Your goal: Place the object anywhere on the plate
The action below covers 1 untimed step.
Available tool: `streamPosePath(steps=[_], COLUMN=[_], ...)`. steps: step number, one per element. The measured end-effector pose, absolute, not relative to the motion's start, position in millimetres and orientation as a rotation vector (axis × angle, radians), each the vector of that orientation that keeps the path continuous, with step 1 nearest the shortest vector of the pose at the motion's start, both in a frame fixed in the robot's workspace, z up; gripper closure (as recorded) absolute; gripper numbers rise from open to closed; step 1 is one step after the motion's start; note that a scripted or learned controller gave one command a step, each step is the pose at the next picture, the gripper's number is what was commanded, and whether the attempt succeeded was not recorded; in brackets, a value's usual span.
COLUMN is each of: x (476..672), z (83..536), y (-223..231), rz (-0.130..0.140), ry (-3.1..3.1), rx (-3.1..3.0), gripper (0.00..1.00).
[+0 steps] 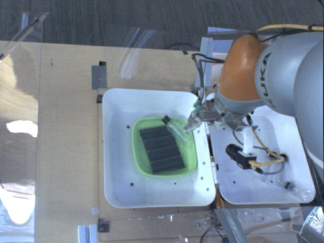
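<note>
camera view: arm (263,80) bent over bins, gripper (195,119) state unclear, beside bottle (174,128).

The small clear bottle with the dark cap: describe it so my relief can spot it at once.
Find the left white bin and the square green plate inside it. The small clear bottle with the dark cap lies tilted at the plate's upper right corner, beside the flat dark ribbed slab; it alone is see-through.

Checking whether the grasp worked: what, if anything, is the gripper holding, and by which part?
It cannot be told. The gripper sits at the clear bottle over the green plate, but its hold on the bottle is unclear.
</note>
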<state>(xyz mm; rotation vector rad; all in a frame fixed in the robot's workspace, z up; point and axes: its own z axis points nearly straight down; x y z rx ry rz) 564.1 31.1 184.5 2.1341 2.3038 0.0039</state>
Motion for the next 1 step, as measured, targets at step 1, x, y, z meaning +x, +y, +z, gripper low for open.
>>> streamPosePath(steps=[1], x=[633.3], z=[186.1], y=[-1.9], rz=[0.008], ry=[2.451], rx=[1.955], gripper=[0.00])
